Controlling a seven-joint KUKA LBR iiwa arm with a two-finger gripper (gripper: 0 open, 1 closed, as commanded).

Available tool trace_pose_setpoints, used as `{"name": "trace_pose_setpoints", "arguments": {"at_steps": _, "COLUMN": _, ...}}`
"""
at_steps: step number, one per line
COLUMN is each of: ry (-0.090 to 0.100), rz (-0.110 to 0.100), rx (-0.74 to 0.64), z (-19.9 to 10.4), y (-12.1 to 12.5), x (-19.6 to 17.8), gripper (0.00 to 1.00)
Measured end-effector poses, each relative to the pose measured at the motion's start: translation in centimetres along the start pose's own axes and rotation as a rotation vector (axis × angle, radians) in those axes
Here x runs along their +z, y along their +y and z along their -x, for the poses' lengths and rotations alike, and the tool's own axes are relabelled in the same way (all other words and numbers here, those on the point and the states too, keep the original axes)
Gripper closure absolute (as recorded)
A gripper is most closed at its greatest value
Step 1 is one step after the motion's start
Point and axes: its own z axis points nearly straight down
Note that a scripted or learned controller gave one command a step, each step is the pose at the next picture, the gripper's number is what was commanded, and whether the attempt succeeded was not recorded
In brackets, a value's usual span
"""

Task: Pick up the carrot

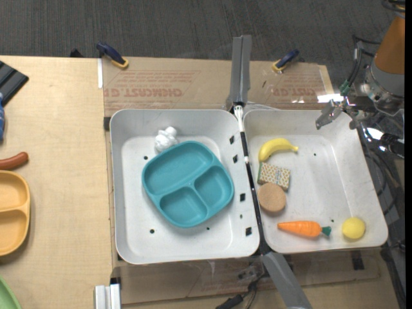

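The arm (pixel 393 50) carries an orange band above a grey wrist section. Below the wrist, the gripper (pixel 338 111) consists of pale metallic parts with bright glints. Dark cables hang at the arm's 6 o'clock side.

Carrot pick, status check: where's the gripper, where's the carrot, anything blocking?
Gripper at right bin's far rim, holding nothing. Carrot flat near front wall, untouched. Lemon just right of its leafy end; round cookie behind.

floor (pixel 161 15): dark grey carpet | table (pixel 58 121): pale wood, at left | cardboard sheet (pixel 180 85): under the bins, held by blue-and-yellow clamps (pixel 112 55)
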Motion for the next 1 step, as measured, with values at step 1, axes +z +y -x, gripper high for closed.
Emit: {"name": "trace_pose_setpoints", "arguments": {"at_steps": 1, "ry": 0.0, "rz": 0.0, "rx": -0.142, "z": 3.18, "y": -8.43, "x": 3.82, "gripper": 0.0}}
